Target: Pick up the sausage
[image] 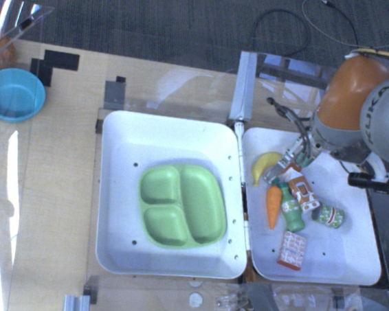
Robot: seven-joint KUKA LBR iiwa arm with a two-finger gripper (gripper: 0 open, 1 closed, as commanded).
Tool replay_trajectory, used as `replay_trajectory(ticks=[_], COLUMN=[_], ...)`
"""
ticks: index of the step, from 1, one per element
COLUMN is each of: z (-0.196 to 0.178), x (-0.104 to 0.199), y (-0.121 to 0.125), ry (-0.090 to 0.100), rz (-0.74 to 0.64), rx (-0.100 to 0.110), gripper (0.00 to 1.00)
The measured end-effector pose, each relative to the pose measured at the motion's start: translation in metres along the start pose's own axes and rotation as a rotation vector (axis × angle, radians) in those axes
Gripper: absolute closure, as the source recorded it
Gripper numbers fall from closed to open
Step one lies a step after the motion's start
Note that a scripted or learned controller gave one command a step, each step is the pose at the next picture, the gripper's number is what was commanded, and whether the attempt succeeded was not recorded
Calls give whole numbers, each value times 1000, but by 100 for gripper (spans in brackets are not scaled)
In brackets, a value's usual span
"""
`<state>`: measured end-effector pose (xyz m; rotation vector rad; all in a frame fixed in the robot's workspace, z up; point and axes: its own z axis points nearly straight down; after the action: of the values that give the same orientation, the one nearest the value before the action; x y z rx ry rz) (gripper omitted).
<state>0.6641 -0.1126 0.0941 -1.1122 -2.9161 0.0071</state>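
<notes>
My gripper (289, 161) is low in the right bin (348, 271), at its upper left part. It comes down between the yellow banana (263, 164) and an orange-and-white carton (302, 191). A small reddish-brown piece (293, 172) sits right under the gripper's tip and touches the carton. It could be the sausage, but most of it is hidden and I cannot tell. I see nothing clearly held.
An orange carrot (272, 205), a green bottle (292, 214), a green can (329, 216) and a red-and-white packet (292, 251) lie in the right bin. The left bin (119, 178) holds a green divided plate (182, 204). A blue bowl (13, 94) stands far left on the bench.
</notes>
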Motion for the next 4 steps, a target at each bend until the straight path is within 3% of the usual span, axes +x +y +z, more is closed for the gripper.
replay_trajectory(ticks=[1,2,3,4], z=[-109,-57,-7,2], x=[-22,15,30,14], y=[-45,21,5,18], ry=[-27,-23,-27,-17], rz=[177,52,76,302], rx=[-21,-18,-21,-13], gripper=[0,0,0,0])
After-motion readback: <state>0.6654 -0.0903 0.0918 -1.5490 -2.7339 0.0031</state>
